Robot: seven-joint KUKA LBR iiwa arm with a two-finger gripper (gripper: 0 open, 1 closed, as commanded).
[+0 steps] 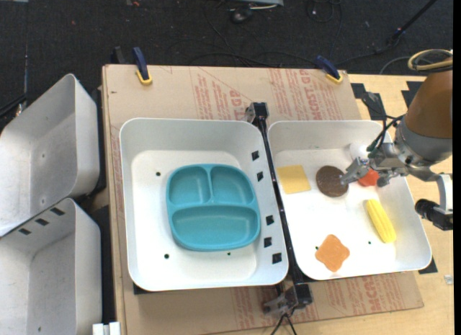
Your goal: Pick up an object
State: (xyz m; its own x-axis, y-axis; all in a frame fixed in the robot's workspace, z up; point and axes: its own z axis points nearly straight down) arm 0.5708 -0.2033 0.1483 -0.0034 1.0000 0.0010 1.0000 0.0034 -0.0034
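Observation:
The right bin (317, 135) holds a yellow square slice (294, 179), a brown round patty (331, 181), a yellow corn cob (380, 220), an orange flat piece (332, 252) and a small red-orange object (369, 177). My gripper (362, 170) hangs low at the bin's right side, between the patty and the red-orange object, which it partly hides. One grey finger (351, 174) reaches toward the patty's right edge.
The left bin (144, 139) holds a teal divided plate (213, 207). A black divider (271, 197) runs between the two bins. Spare white bins (43, 146) are stacked off the bench at the left. The arm's orange band (436, 103) rises at the right edge.

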